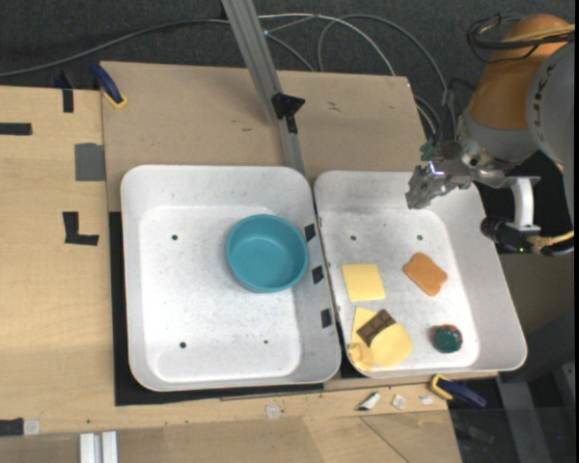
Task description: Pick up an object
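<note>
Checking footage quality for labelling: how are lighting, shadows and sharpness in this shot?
Camera view: even, soft lighting, no harsh glare on the white bins; the blue bowl casts only a faint shadow; the small dark green object is too small to identify; the gripper looks slightly blurred against the bin's rim.

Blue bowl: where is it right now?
In the camera view the blue bowl sits in the left bin, toward its right side, near the divide with the right bin and well clear of the gripper.

High fixed view, slanting down over both bins (135, 258)
</note>
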`<action>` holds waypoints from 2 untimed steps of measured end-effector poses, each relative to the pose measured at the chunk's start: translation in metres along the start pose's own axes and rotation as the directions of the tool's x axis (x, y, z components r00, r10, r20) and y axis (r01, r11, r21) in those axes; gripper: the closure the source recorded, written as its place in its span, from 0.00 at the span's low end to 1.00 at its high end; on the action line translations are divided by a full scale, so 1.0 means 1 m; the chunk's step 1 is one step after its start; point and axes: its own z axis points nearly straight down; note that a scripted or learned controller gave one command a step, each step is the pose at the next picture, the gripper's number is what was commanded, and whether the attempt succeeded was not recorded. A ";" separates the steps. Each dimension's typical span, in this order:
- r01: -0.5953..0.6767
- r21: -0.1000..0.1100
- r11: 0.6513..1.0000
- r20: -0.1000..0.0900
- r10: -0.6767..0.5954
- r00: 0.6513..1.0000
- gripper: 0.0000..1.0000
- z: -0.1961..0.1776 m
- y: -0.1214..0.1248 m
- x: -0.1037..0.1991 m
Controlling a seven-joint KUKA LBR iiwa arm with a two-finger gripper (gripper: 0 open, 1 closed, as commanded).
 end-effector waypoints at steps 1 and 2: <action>0.000 -0.001 1.000 0.001 0.000 1.000 1.00 -0.049 0.009 -0.006; 0.004 0.006 1.000 -0.002 -0.004 1.000 1.00 -0.036 -0.002 0.051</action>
